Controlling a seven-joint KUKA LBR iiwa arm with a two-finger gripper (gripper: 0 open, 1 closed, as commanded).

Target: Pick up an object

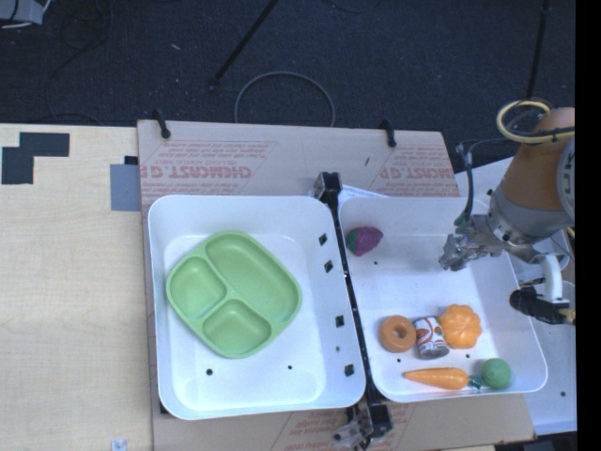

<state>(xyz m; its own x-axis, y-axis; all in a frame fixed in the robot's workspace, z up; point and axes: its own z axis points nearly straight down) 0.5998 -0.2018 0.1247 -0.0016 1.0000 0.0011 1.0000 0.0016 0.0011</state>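
Gripper (454, 255): poised over right bin (413, 252), upper right; jaw state cannot be told.
Objects: doughnut (397, 333), can (431, 336), pumpkin (459, 326), carrot (438, 378), green ball (496, 373) clustered at front; purple item (364, 241) apart at back.
Advice: purple item is judged easiest, being isolated; descent to be centred.
Left bin: green tray (233, 292).
Writing: red cardboard (207, 167) print, upside down, not reliably read.
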